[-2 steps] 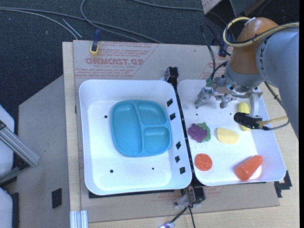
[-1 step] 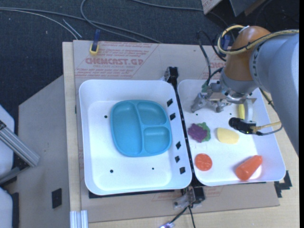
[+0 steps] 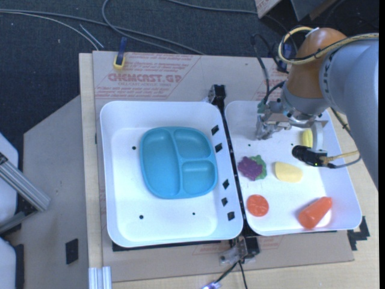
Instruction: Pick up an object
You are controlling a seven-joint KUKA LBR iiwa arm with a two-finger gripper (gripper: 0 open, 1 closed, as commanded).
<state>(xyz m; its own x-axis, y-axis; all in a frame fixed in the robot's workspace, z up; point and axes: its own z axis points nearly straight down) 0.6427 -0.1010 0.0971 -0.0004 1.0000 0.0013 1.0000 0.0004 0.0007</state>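
Camera view: two white bins side by side on the bench.
Left bin (image 3: 114, 161): holds a blue divided plate (image 3: 178, 161).
Right bin (image 3: 346, 203): purple grapes (image 3: 251, 167), yellow lemon (image 3: 288, 172), red-orange tomato (image 3: 258, 205), orange carrot (image 3: 314, 212), and a yellow piece (image 3: 307, 138) partly hidden by the arm.
Gripper (image 3: 267, 127): over the right bin's far left part, fingers slightly parted, nothing between them; well apart from the grapes.

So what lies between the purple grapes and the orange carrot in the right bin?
In the camera view, the yellow lemon lies between the purple grapes and the orange carrot, slightly above their line.
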